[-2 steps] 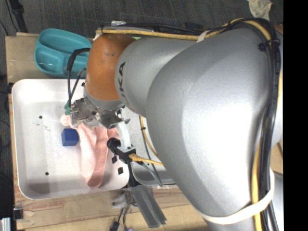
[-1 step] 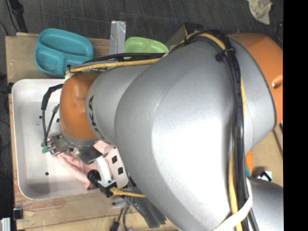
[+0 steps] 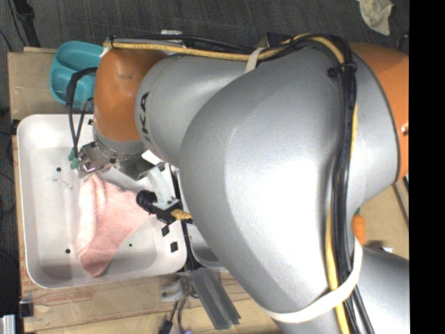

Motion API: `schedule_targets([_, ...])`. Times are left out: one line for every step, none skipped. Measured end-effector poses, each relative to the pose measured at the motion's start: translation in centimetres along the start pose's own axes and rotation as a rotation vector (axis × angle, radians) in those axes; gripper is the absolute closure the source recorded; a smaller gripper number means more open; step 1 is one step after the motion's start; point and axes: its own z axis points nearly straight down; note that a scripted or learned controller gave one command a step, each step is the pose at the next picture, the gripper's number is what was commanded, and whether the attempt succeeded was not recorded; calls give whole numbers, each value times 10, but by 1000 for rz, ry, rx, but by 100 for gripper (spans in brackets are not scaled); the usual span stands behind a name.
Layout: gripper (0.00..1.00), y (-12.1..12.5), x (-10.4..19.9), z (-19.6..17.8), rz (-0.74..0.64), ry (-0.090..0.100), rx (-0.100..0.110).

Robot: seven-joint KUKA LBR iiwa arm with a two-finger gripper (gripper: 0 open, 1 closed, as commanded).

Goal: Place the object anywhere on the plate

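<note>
A pink cloth [image 3: 104, 221] lies lengthwise in the left white bin [image 3: 38, 186], stretching from the bin's middle toward its front edge. My gripper [image 3: 87, 162] sits low in that bin at the cloth's far end, right against the fabric. The wrist and its orange band [image 3: 122, 96] hide the grip itself. The big grey arm covers the right side of the bench, so most of the right bin is hidden.
A teal object [image 3: 69, 68] sits behind the left bin's far edge. A curved white rim [image 3: 201, 256] peeks out under the arm at the bins' divide. A crumpled rag [image 3: 372, 9] lies on the floor at the top right.
</note>
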Motion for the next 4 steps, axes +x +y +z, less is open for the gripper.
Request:
schedule_targets([100, -28, 14, -15, -63, 0, 2])
schedule_targets([100, -71, 34, 55, 183, 3, -8])
schedule_targets([100, -49, 17, -6, 90, 0, 1])
schedule_targets([100, -98, -46, -85, 74, 0, -1])
